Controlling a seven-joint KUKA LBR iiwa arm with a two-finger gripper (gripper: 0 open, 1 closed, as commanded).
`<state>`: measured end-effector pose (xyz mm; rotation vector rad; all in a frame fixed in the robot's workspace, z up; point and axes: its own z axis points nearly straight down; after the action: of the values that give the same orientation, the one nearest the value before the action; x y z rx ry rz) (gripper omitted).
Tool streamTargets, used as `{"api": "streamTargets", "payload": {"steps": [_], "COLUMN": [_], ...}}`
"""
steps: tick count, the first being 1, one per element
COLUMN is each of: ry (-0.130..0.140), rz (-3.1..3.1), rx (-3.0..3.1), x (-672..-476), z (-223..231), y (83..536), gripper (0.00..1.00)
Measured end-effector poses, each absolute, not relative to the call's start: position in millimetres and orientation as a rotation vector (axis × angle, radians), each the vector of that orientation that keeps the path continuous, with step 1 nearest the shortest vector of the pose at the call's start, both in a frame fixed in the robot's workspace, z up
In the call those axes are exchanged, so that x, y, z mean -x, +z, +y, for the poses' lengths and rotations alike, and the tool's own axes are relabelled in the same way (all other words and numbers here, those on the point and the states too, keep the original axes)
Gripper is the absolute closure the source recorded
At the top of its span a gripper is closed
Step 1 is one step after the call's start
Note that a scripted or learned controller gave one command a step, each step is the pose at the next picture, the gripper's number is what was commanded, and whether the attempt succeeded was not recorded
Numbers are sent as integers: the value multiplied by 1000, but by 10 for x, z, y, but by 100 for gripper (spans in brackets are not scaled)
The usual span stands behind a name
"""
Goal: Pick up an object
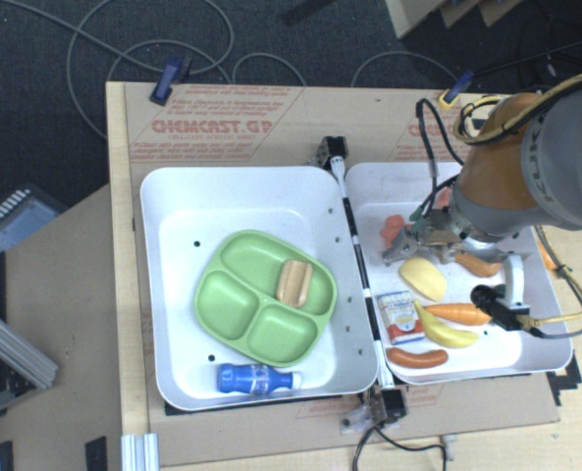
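Hovering arm (511, 180) over crowded right bin (369, 189); fingers' state unclear; left bin (173, 204) roomier around tray (234, 302).

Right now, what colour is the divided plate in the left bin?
Light green. The divided plate shows best in the camera view, holding a tan bread roll.

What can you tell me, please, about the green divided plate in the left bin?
The green plate is a rounded, pale green tray that looks like plastic, split by raised ridges into three compartments. It lies flat and right way up, turned at a slant, on the floor of the left bin, near its middle. A small tan bread roll rests in its right compartment. A blue bottle lies just below it in the view; whether they touch is unclear.
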<state>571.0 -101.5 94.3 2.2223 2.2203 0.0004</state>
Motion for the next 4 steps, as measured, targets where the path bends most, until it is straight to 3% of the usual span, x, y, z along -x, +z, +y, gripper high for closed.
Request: {"api": "streamTargets", "payload": {"steps": [1, 2, 3, 4], "ry": [-1, 1, -2, 0], "rz": [2222, 2220, 2222, 2220], "rx": [-2223, -2220, -2223, -2223], "x": [-5314, -5688, -5309, -5314], "z": [-961, -1035, -996, -995], "y": [841, 846, 843, 942], "gripper": [0, 0, 0, 100]}}
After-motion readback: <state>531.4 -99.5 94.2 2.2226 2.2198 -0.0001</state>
